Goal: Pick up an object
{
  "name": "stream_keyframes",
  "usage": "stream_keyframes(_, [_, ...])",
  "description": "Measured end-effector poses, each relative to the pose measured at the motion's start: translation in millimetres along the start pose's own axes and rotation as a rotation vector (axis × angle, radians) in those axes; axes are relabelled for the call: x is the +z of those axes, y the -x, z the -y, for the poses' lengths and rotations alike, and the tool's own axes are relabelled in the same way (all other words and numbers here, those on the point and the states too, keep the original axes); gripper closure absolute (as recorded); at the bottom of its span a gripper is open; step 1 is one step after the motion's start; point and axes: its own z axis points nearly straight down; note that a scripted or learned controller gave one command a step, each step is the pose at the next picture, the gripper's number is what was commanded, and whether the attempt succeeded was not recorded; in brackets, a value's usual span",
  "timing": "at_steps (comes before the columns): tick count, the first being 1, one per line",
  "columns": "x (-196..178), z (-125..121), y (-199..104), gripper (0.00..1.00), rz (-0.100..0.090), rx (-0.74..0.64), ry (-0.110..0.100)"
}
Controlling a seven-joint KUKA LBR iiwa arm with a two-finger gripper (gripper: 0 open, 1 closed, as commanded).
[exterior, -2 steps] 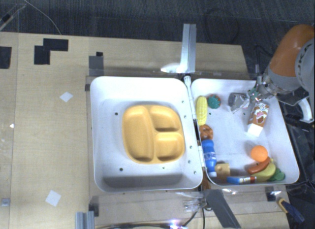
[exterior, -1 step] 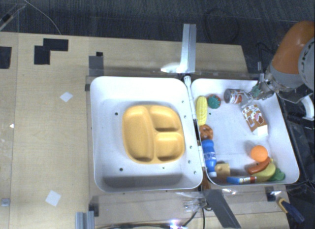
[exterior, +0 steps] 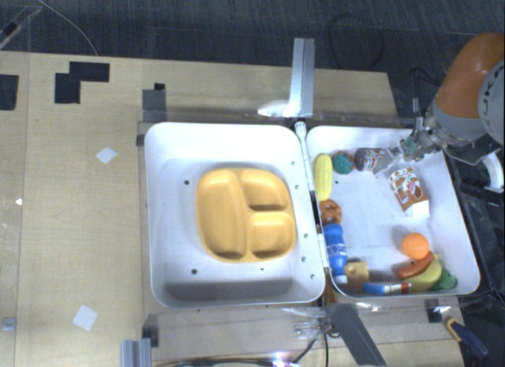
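Right bin (exterior: 454, 192) crowds corn (exterior: 323, 176), orange (exterior: 415, 245), banana (exterior: 424, 275).

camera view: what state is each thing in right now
yellow divided tray: flat, upright, in the left bin
corn cob: lying along the right bin's left wall
blue bottle: lying on its side
orange ball: resting above the banana
snack packet: lying flat
tool: low over the right bin

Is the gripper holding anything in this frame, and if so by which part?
It cannot be told: the gripper is low at the right bin's far edge, next to a small grey object, but the contact is unclear.
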Motion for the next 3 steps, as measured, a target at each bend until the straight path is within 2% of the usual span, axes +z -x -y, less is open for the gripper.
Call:
stream_keyframes(1, [16.8,-22.4,-7.1,0.0,0.0,-0.225,-0.02])
stream_keyframes(2, [24.4,56.1,-6.0,0.0,-0.003,-0.224,-0.006])
stream_keyframes(3, [25.2,-13.7,11.5,0.0,-0.014,-0.152,-0.019])
